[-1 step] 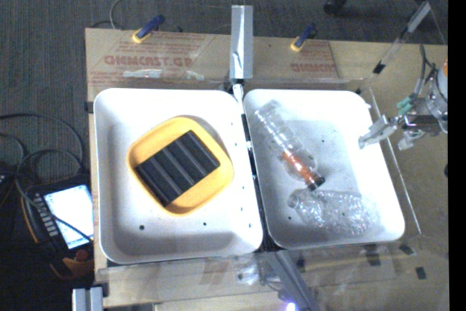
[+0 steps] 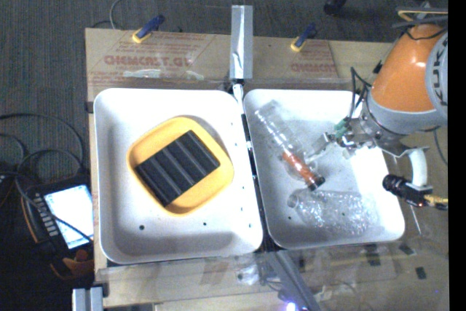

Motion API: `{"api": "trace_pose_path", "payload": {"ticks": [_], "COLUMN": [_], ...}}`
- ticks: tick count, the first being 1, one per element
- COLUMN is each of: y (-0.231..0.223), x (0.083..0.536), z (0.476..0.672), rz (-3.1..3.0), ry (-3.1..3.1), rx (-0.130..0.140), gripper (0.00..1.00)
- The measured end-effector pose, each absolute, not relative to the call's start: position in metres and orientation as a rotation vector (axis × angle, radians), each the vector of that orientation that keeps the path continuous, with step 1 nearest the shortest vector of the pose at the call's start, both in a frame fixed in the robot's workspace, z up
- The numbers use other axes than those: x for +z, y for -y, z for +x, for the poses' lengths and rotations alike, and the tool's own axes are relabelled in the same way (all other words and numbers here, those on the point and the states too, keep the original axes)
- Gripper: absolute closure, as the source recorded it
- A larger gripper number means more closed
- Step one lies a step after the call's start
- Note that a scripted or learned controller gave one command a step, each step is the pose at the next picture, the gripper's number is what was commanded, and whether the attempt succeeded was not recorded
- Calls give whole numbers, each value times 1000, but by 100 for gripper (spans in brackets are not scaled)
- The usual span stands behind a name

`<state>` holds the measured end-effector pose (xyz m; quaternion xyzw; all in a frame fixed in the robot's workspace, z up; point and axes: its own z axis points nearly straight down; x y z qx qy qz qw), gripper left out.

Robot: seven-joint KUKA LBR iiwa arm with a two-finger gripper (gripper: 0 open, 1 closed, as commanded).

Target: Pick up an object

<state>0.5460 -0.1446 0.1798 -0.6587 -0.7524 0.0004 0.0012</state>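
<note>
In the right bin [image 2: 273, 226] a clear plastic bottle [image 2: 286, 140] lies on a slant, its dark cap end toward the bin's middle and something orange-red inside it. A crumpled clear plastic piece [image 2: 331, 206] rests near that bin's front. A yellow block with a black ribbed top [image 2: 180, 164] sits in the middle of the left bin [image 2: 116, 222]. My gripper [image 2: 340, 136] hangs low over the right part of the right bin, just right of the bottle's cap end. The orange band of the arm [image 2: 408, 80] is above it.
A metal post [image 2: 241, 44] stands at the back between the two bins. Two clamps [image 2: 148, 28] [image 2: 303, 37] hold the cardboard backing. A black fitting with cables [image 2: 402, 186] juts out by the right bin's right rim. A small screen [image 2: 67, 209] lies on the floor at left.
</note>
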Motion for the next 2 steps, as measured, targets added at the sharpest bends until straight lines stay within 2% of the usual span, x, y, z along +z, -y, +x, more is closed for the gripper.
{"api": "trace_pose_path", "payload": {"ticks": [1,2], "y": [134,142], "x": [107,104], "z": [566,587], "rz": [-2028,-1970], "ry": [2420,2435], "rx": [-11,17], "gripper": [0,0]}}
